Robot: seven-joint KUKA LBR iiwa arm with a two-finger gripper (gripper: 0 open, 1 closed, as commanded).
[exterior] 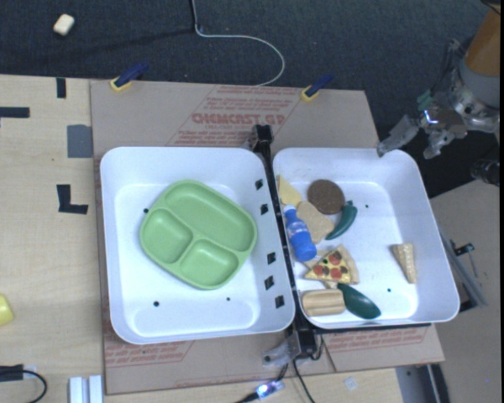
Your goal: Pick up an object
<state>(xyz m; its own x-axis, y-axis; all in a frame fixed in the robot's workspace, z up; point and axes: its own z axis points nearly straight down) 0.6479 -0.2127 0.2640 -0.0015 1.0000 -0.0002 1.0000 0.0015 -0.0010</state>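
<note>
Toys are all bunched up on the left side of the right bin (420,191), hard against the divider: a brown cookie (325,195), a yellow wedge (289,193), a blue bottle (301,238), a green pepper (346,218), a pizza slice (333,266), a bread roll (322,301) and a dark green vegetable (359,301) touching the roll. One cone (406,261) sits off by itself near the right wall, well apart from the rest. The left bin (118,225) just has a green divided plate (198,233) in it.

The claw (423,133) hangs outside the bins, above the right bin's far right corner, and it looks spread open with nothing between the fingers.

What I'd worry about: that pile is tight. The cookie, a tan piece under it and the bottle overlap or touch, so coming down there could pinch two things at once or just shove them around. Stuff by the divider is risky too, since a finger could land on the bin wall instead of beside the toy. The pizza slice lies flat, so the fingers might slide over it. The cone looks like the safest grab to me, though it's small and could roll away.
</note>
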